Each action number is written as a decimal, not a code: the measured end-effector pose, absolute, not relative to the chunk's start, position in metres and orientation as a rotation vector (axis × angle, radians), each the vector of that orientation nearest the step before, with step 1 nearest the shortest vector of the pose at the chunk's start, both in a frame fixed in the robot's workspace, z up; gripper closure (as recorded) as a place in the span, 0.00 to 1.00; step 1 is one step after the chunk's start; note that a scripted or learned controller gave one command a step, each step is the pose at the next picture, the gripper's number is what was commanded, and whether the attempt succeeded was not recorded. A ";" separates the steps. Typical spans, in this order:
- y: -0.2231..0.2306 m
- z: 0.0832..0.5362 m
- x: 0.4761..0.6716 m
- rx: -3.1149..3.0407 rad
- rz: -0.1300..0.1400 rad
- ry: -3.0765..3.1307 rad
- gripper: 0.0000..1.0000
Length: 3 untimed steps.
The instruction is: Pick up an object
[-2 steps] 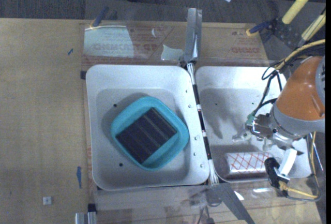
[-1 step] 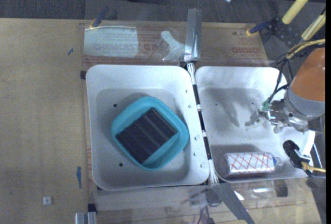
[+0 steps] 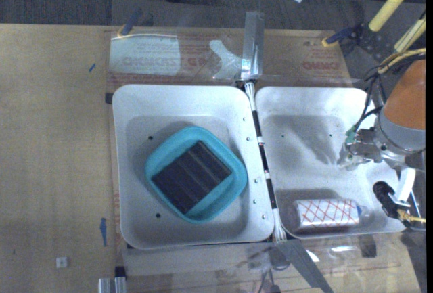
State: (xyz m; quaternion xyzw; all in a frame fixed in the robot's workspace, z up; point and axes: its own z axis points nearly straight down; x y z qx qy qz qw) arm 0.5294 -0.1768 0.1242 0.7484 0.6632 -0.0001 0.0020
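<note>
- Nearest you, at the near edge of the right bin (image 3: 308,105), lies a small packet with a red-and-white cross-hatch wrapper (image 3: 326,212), flat on its side with its long axis running left to right and one end toward the bin's near right corner.
- You can judge it as light and fairly firm, though the wrapper looks glossy and may slip; take it across its short width, near the middle, rather than by the ends.
- It sits close to the near wall, so you have little room for a finger on that side; expect it to slide or pivot against the wall if the closing is off centre.
- Your gripper (image 3: 357,149) hangs over the right part of the same bin, farther from you than the packet and a little to its right, apart from it and with nothing between the jaws; whether the jaws stand open or closed cannot be told from this slant.
- To reach the packet you would need to come nearer and slightly left, then descend.
- In the left bin (image 3: 135,105) rests a teal square dish (image 3: 233,173) turned diamond-wise, holding a dark ribbed block (image 3: 191,175); both look stiffer and bulkier, and lie well apart from the jaws across the bins' shared divider.
- Both bins stand on the desk (image 3: 47,149).
</note>
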 end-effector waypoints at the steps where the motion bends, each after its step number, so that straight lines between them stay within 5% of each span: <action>1: -0.172 0.103 0.529 2.394 -0.002 2.038 1.00; 2: -0.172 0.103 0.529 2.394 -0.002 2.038 0.00; 3: -0.141 0.088 0.597 2.094 0.005 2.331 0.00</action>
